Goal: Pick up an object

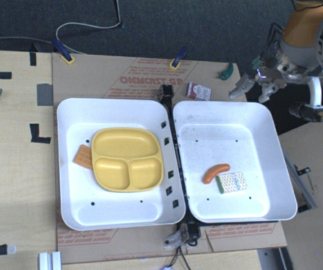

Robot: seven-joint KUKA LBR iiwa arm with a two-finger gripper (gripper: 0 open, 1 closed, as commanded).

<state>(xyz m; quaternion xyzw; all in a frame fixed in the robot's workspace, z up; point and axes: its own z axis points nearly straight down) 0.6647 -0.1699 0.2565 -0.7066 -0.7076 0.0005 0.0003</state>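
Over on the left, the left bin (71,167) holds a yellow divided plate (128,158) lying flat near its middle. A brown cracker-like piece (83,157) pokes out from under the plate's left edge, touching it.

Moving right, past the black clips along the seam between the bins, the right bin (262,128) has two things in its near half. An orange sausage (215,172) lies at a slant, and just beside it, to its right and a little nearer, sits a small green-and-white packet (231,182). The two look to be touching or all but touching.

On the cardboard beyond the bins, a small red-and-white packet (198,91) rests near the far edge of the right bin, and a green bit (226,71) lies farther right of it.

At the far right the arm comes in, and the gripper (258,88) hangs above the bench outside the right bin's far right corner. Its two fingers stand spread apart with nothing between them. The sausage and the packet lie well apart from it, nearer and to its left, down inside the bin.
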